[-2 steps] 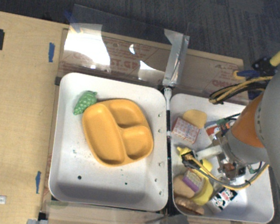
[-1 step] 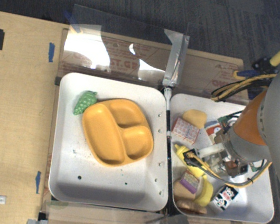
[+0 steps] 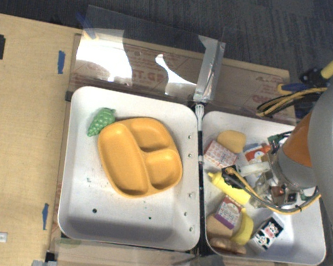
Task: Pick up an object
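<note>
Low over the right bin [image 3: 316,241], the hand [image 3: 260,181] sits among cluttered toys, perhaps touching a yellow marker [image 3: 228,187]; its grip cannot be told.

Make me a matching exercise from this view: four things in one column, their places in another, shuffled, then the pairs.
Things:
1. orange divided plastic tray
2. green bunch of toy grapes
3. yellow toy banana
4. small black-and-white box

Places:
A. right bin, near front right corner
B. middle of left bin
C. left bin, at tray's upper left
D. right bin, front middle

Pairs: 1-B, 2-C, 3-D, 4-A
</note>
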Controlling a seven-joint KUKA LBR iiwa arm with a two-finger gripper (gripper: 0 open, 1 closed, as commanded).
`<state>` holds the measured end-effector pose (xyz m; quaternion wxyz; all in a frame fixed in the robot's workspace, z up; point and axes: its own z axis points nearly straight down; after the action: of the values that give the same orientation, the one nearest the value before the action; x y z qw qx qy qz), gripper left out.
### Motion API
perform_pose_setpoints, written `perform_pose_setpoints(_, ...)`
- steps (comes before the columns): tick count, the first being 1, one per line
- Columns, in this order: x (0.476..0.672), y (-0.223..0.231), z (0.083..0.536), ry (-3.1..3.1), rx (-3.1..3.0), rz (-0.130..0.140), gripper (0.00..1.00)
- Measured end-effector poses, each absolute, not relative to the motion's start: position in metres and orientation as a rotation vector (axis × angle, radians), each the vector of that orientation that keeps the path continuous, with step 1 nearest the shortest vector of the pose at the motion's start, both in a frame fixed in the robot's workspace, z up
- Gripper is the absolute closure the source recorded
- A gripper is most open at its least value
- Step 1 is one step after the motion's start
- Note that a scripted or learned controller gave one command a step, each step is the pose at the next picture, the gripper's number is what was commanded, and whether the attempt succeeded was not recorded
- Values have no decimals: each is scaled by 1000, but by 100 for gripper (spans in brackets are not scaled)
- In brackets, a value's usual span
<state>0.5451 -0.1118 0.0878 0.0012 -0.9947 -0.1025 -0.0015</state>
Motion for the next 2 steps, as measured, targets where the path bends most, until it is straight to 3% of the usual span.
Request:
perform_pose_setpoints(1, 511, -19, 304, -332, -3122, -5, 100)
perform_pose_setpoints(2, 479, -59, 288, -609, -3079, 7, 100)
